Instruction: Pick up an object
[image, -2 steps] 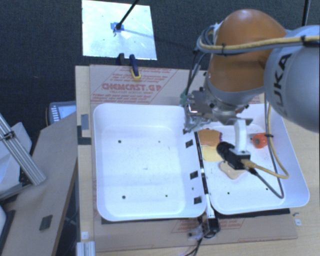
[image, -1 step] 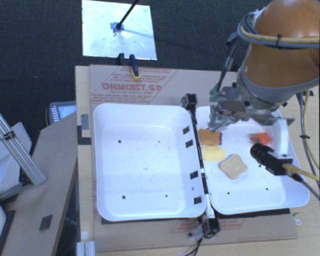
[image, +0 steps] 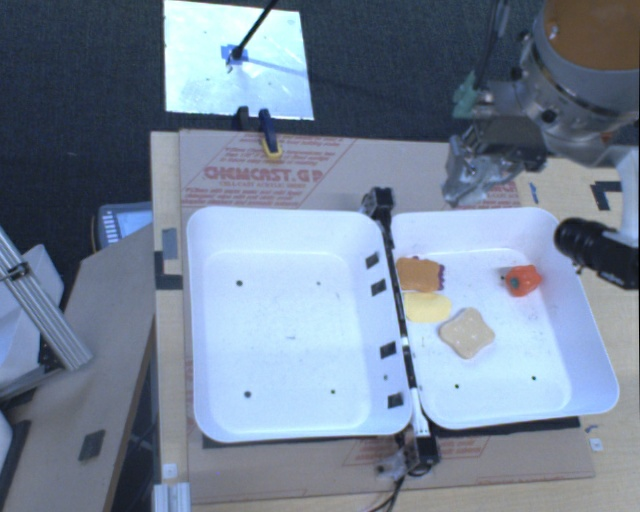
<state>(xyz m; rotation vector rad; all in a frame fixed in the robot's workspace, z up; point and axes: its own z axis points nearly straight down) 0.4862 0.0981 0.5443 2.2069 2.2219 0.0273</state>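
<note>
One arm (image: 585, 60) comes in from the right edge of the camera view. Its grey body and orange band sit high in the top right corner. The wrist slants down and to the left, and the gripper (image: 472, 192) hangs over the bench just beyond the far rim of the right bin (image: 590, 385). It is above the cardboard (image: 300, 165) rather than over the bin floor. I cannot tell whether the gripper is open or closed, as its tip is a tangle of metal from this angle. Nothing shows in its grasp.

Two white bins lie side by side on the cardboard, and the left bin (image: 215, 330) touches the right one along a row of black clips (image: 388, 350).

Four loose things lie in the right bin, one of each kind:
- One orange slab (image: 418, 273) with a purple edge lies close to the wall between the bins.
- One flat yellow piece (image: 428, 308) lies just in front of the slab, touching it or nearly so.
- One tan toast shape (image: 466, 333) lies just beside the yellow piece, toward the bin's middle.
- One red-orange lump (image: 521, 280) with a bit of green lies apart from the other three, toward the right wall.

All four are well apart from the gripper, which is nearest the slab and the lump.

One shiny plate (image: 238, 60) lies beyond the cardboard at the top, and one yellow-and-blue clamp (image: 268, 135) grips the cardboard's far edge.
</note>
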